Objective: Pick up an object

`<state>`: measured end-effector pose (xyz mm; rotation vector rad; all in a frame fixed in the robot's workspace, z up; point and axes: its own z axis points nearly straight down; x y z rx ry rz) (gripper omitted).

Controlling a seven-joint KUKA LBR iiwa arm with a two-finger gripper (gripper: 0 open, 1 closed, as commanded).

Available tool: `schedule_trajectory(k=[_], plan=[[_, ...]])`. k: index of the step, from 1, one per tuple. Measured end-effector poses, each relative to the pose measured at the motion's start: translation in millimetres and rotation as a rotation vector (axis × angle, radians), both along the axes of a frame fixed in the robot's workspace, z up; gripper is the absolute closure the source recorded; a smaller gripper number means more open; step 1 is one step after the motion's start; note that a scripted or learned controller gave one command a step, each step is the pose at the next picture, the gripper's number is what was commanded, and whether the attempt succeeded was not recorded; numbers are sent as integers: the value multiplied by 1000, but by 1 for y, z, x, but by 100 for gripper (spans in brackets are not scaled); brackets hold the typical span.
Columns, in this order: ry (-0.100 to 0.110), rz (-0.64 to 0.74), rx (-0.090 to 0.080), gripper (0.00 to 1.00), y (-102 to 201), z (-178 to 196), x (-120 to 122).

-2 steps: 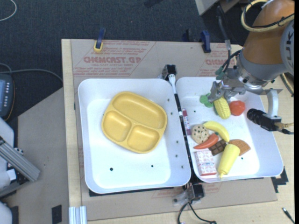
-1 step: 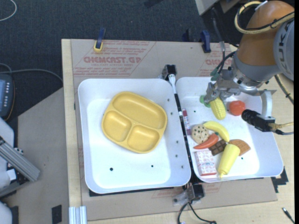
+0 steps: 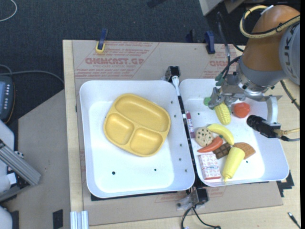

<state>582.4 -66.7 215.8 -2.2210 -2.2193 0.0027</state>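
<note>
With the claw (image 3: 224,98) low over the corn cob (image 3: 222,113) near the far edge of the right bin (image 3: 281,168), its opening impossible to tell, you should centre on the cob, clear of the tomato (image 3: 241,109), before lifting.

Bright, even overhead light on my worktop (image 3: 143,56); the white bins (image 3: 95,175) glare slightly, shadows stay soft and short. Focus is fair, a little grainy, darker toward the floor.
</note>
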Motion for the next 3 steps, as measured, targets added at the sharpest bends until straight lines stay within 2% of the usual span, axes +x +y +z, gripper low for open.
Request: schedule_trajectory(k=[1, 2, 3], plan=[[-5, 0, -1, 100, -13, 15, 2], [0, 0, 0, 100, -14, 6, -2], [-6, 3, 0, 100, -4, 20, -1]])
